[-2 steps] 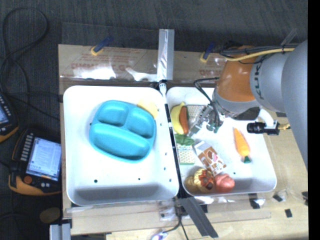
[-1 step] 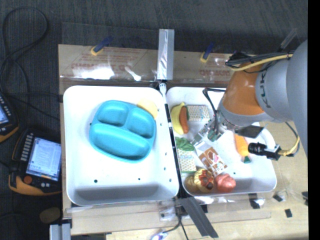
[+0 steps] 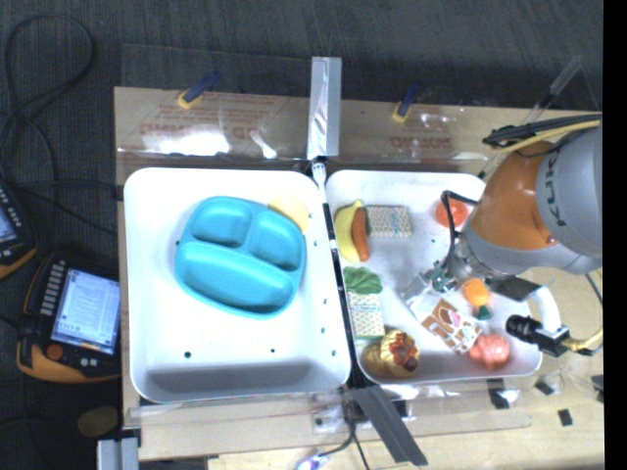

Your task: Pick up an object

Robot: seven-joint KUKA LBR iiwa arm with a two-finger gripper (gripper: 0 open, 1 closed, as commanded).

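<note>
My gripper [image 3: 438, 281] is down in the right bin [image 3: 411, 181], near its middle, under the grey and orange wrist. Just below it lies a white and orange packet [image 3: 449, 323]. A small orange object [image 3: 475, 293] sits right beside it, and a red ball-like item [image 3: 490, 351] lies near the front right corner. To the gripper's left are a green leafy piece [image 3: 363, 281] and a patterned box [image 3: 366, 313]. A brown and yellow toy [image 3: 394, 352] rests at the front. At the back left lie a yellow banana [image 3: 344, 225], an orange carrot shape [image 3: 361, 234] and a small box [image 3: 389, 221].
The left bin [image 3: 157, 360] holds a blue divided plate [image 3: 243, 253], with a yellow piece [image 3: 290, 211] behind it. A red ring-shaped thing [image 3: 449, 211] lies at the right bin's back, partly under the arm. A handheld screen [image 3: 80, 311] sits off the bench at left.
</note>
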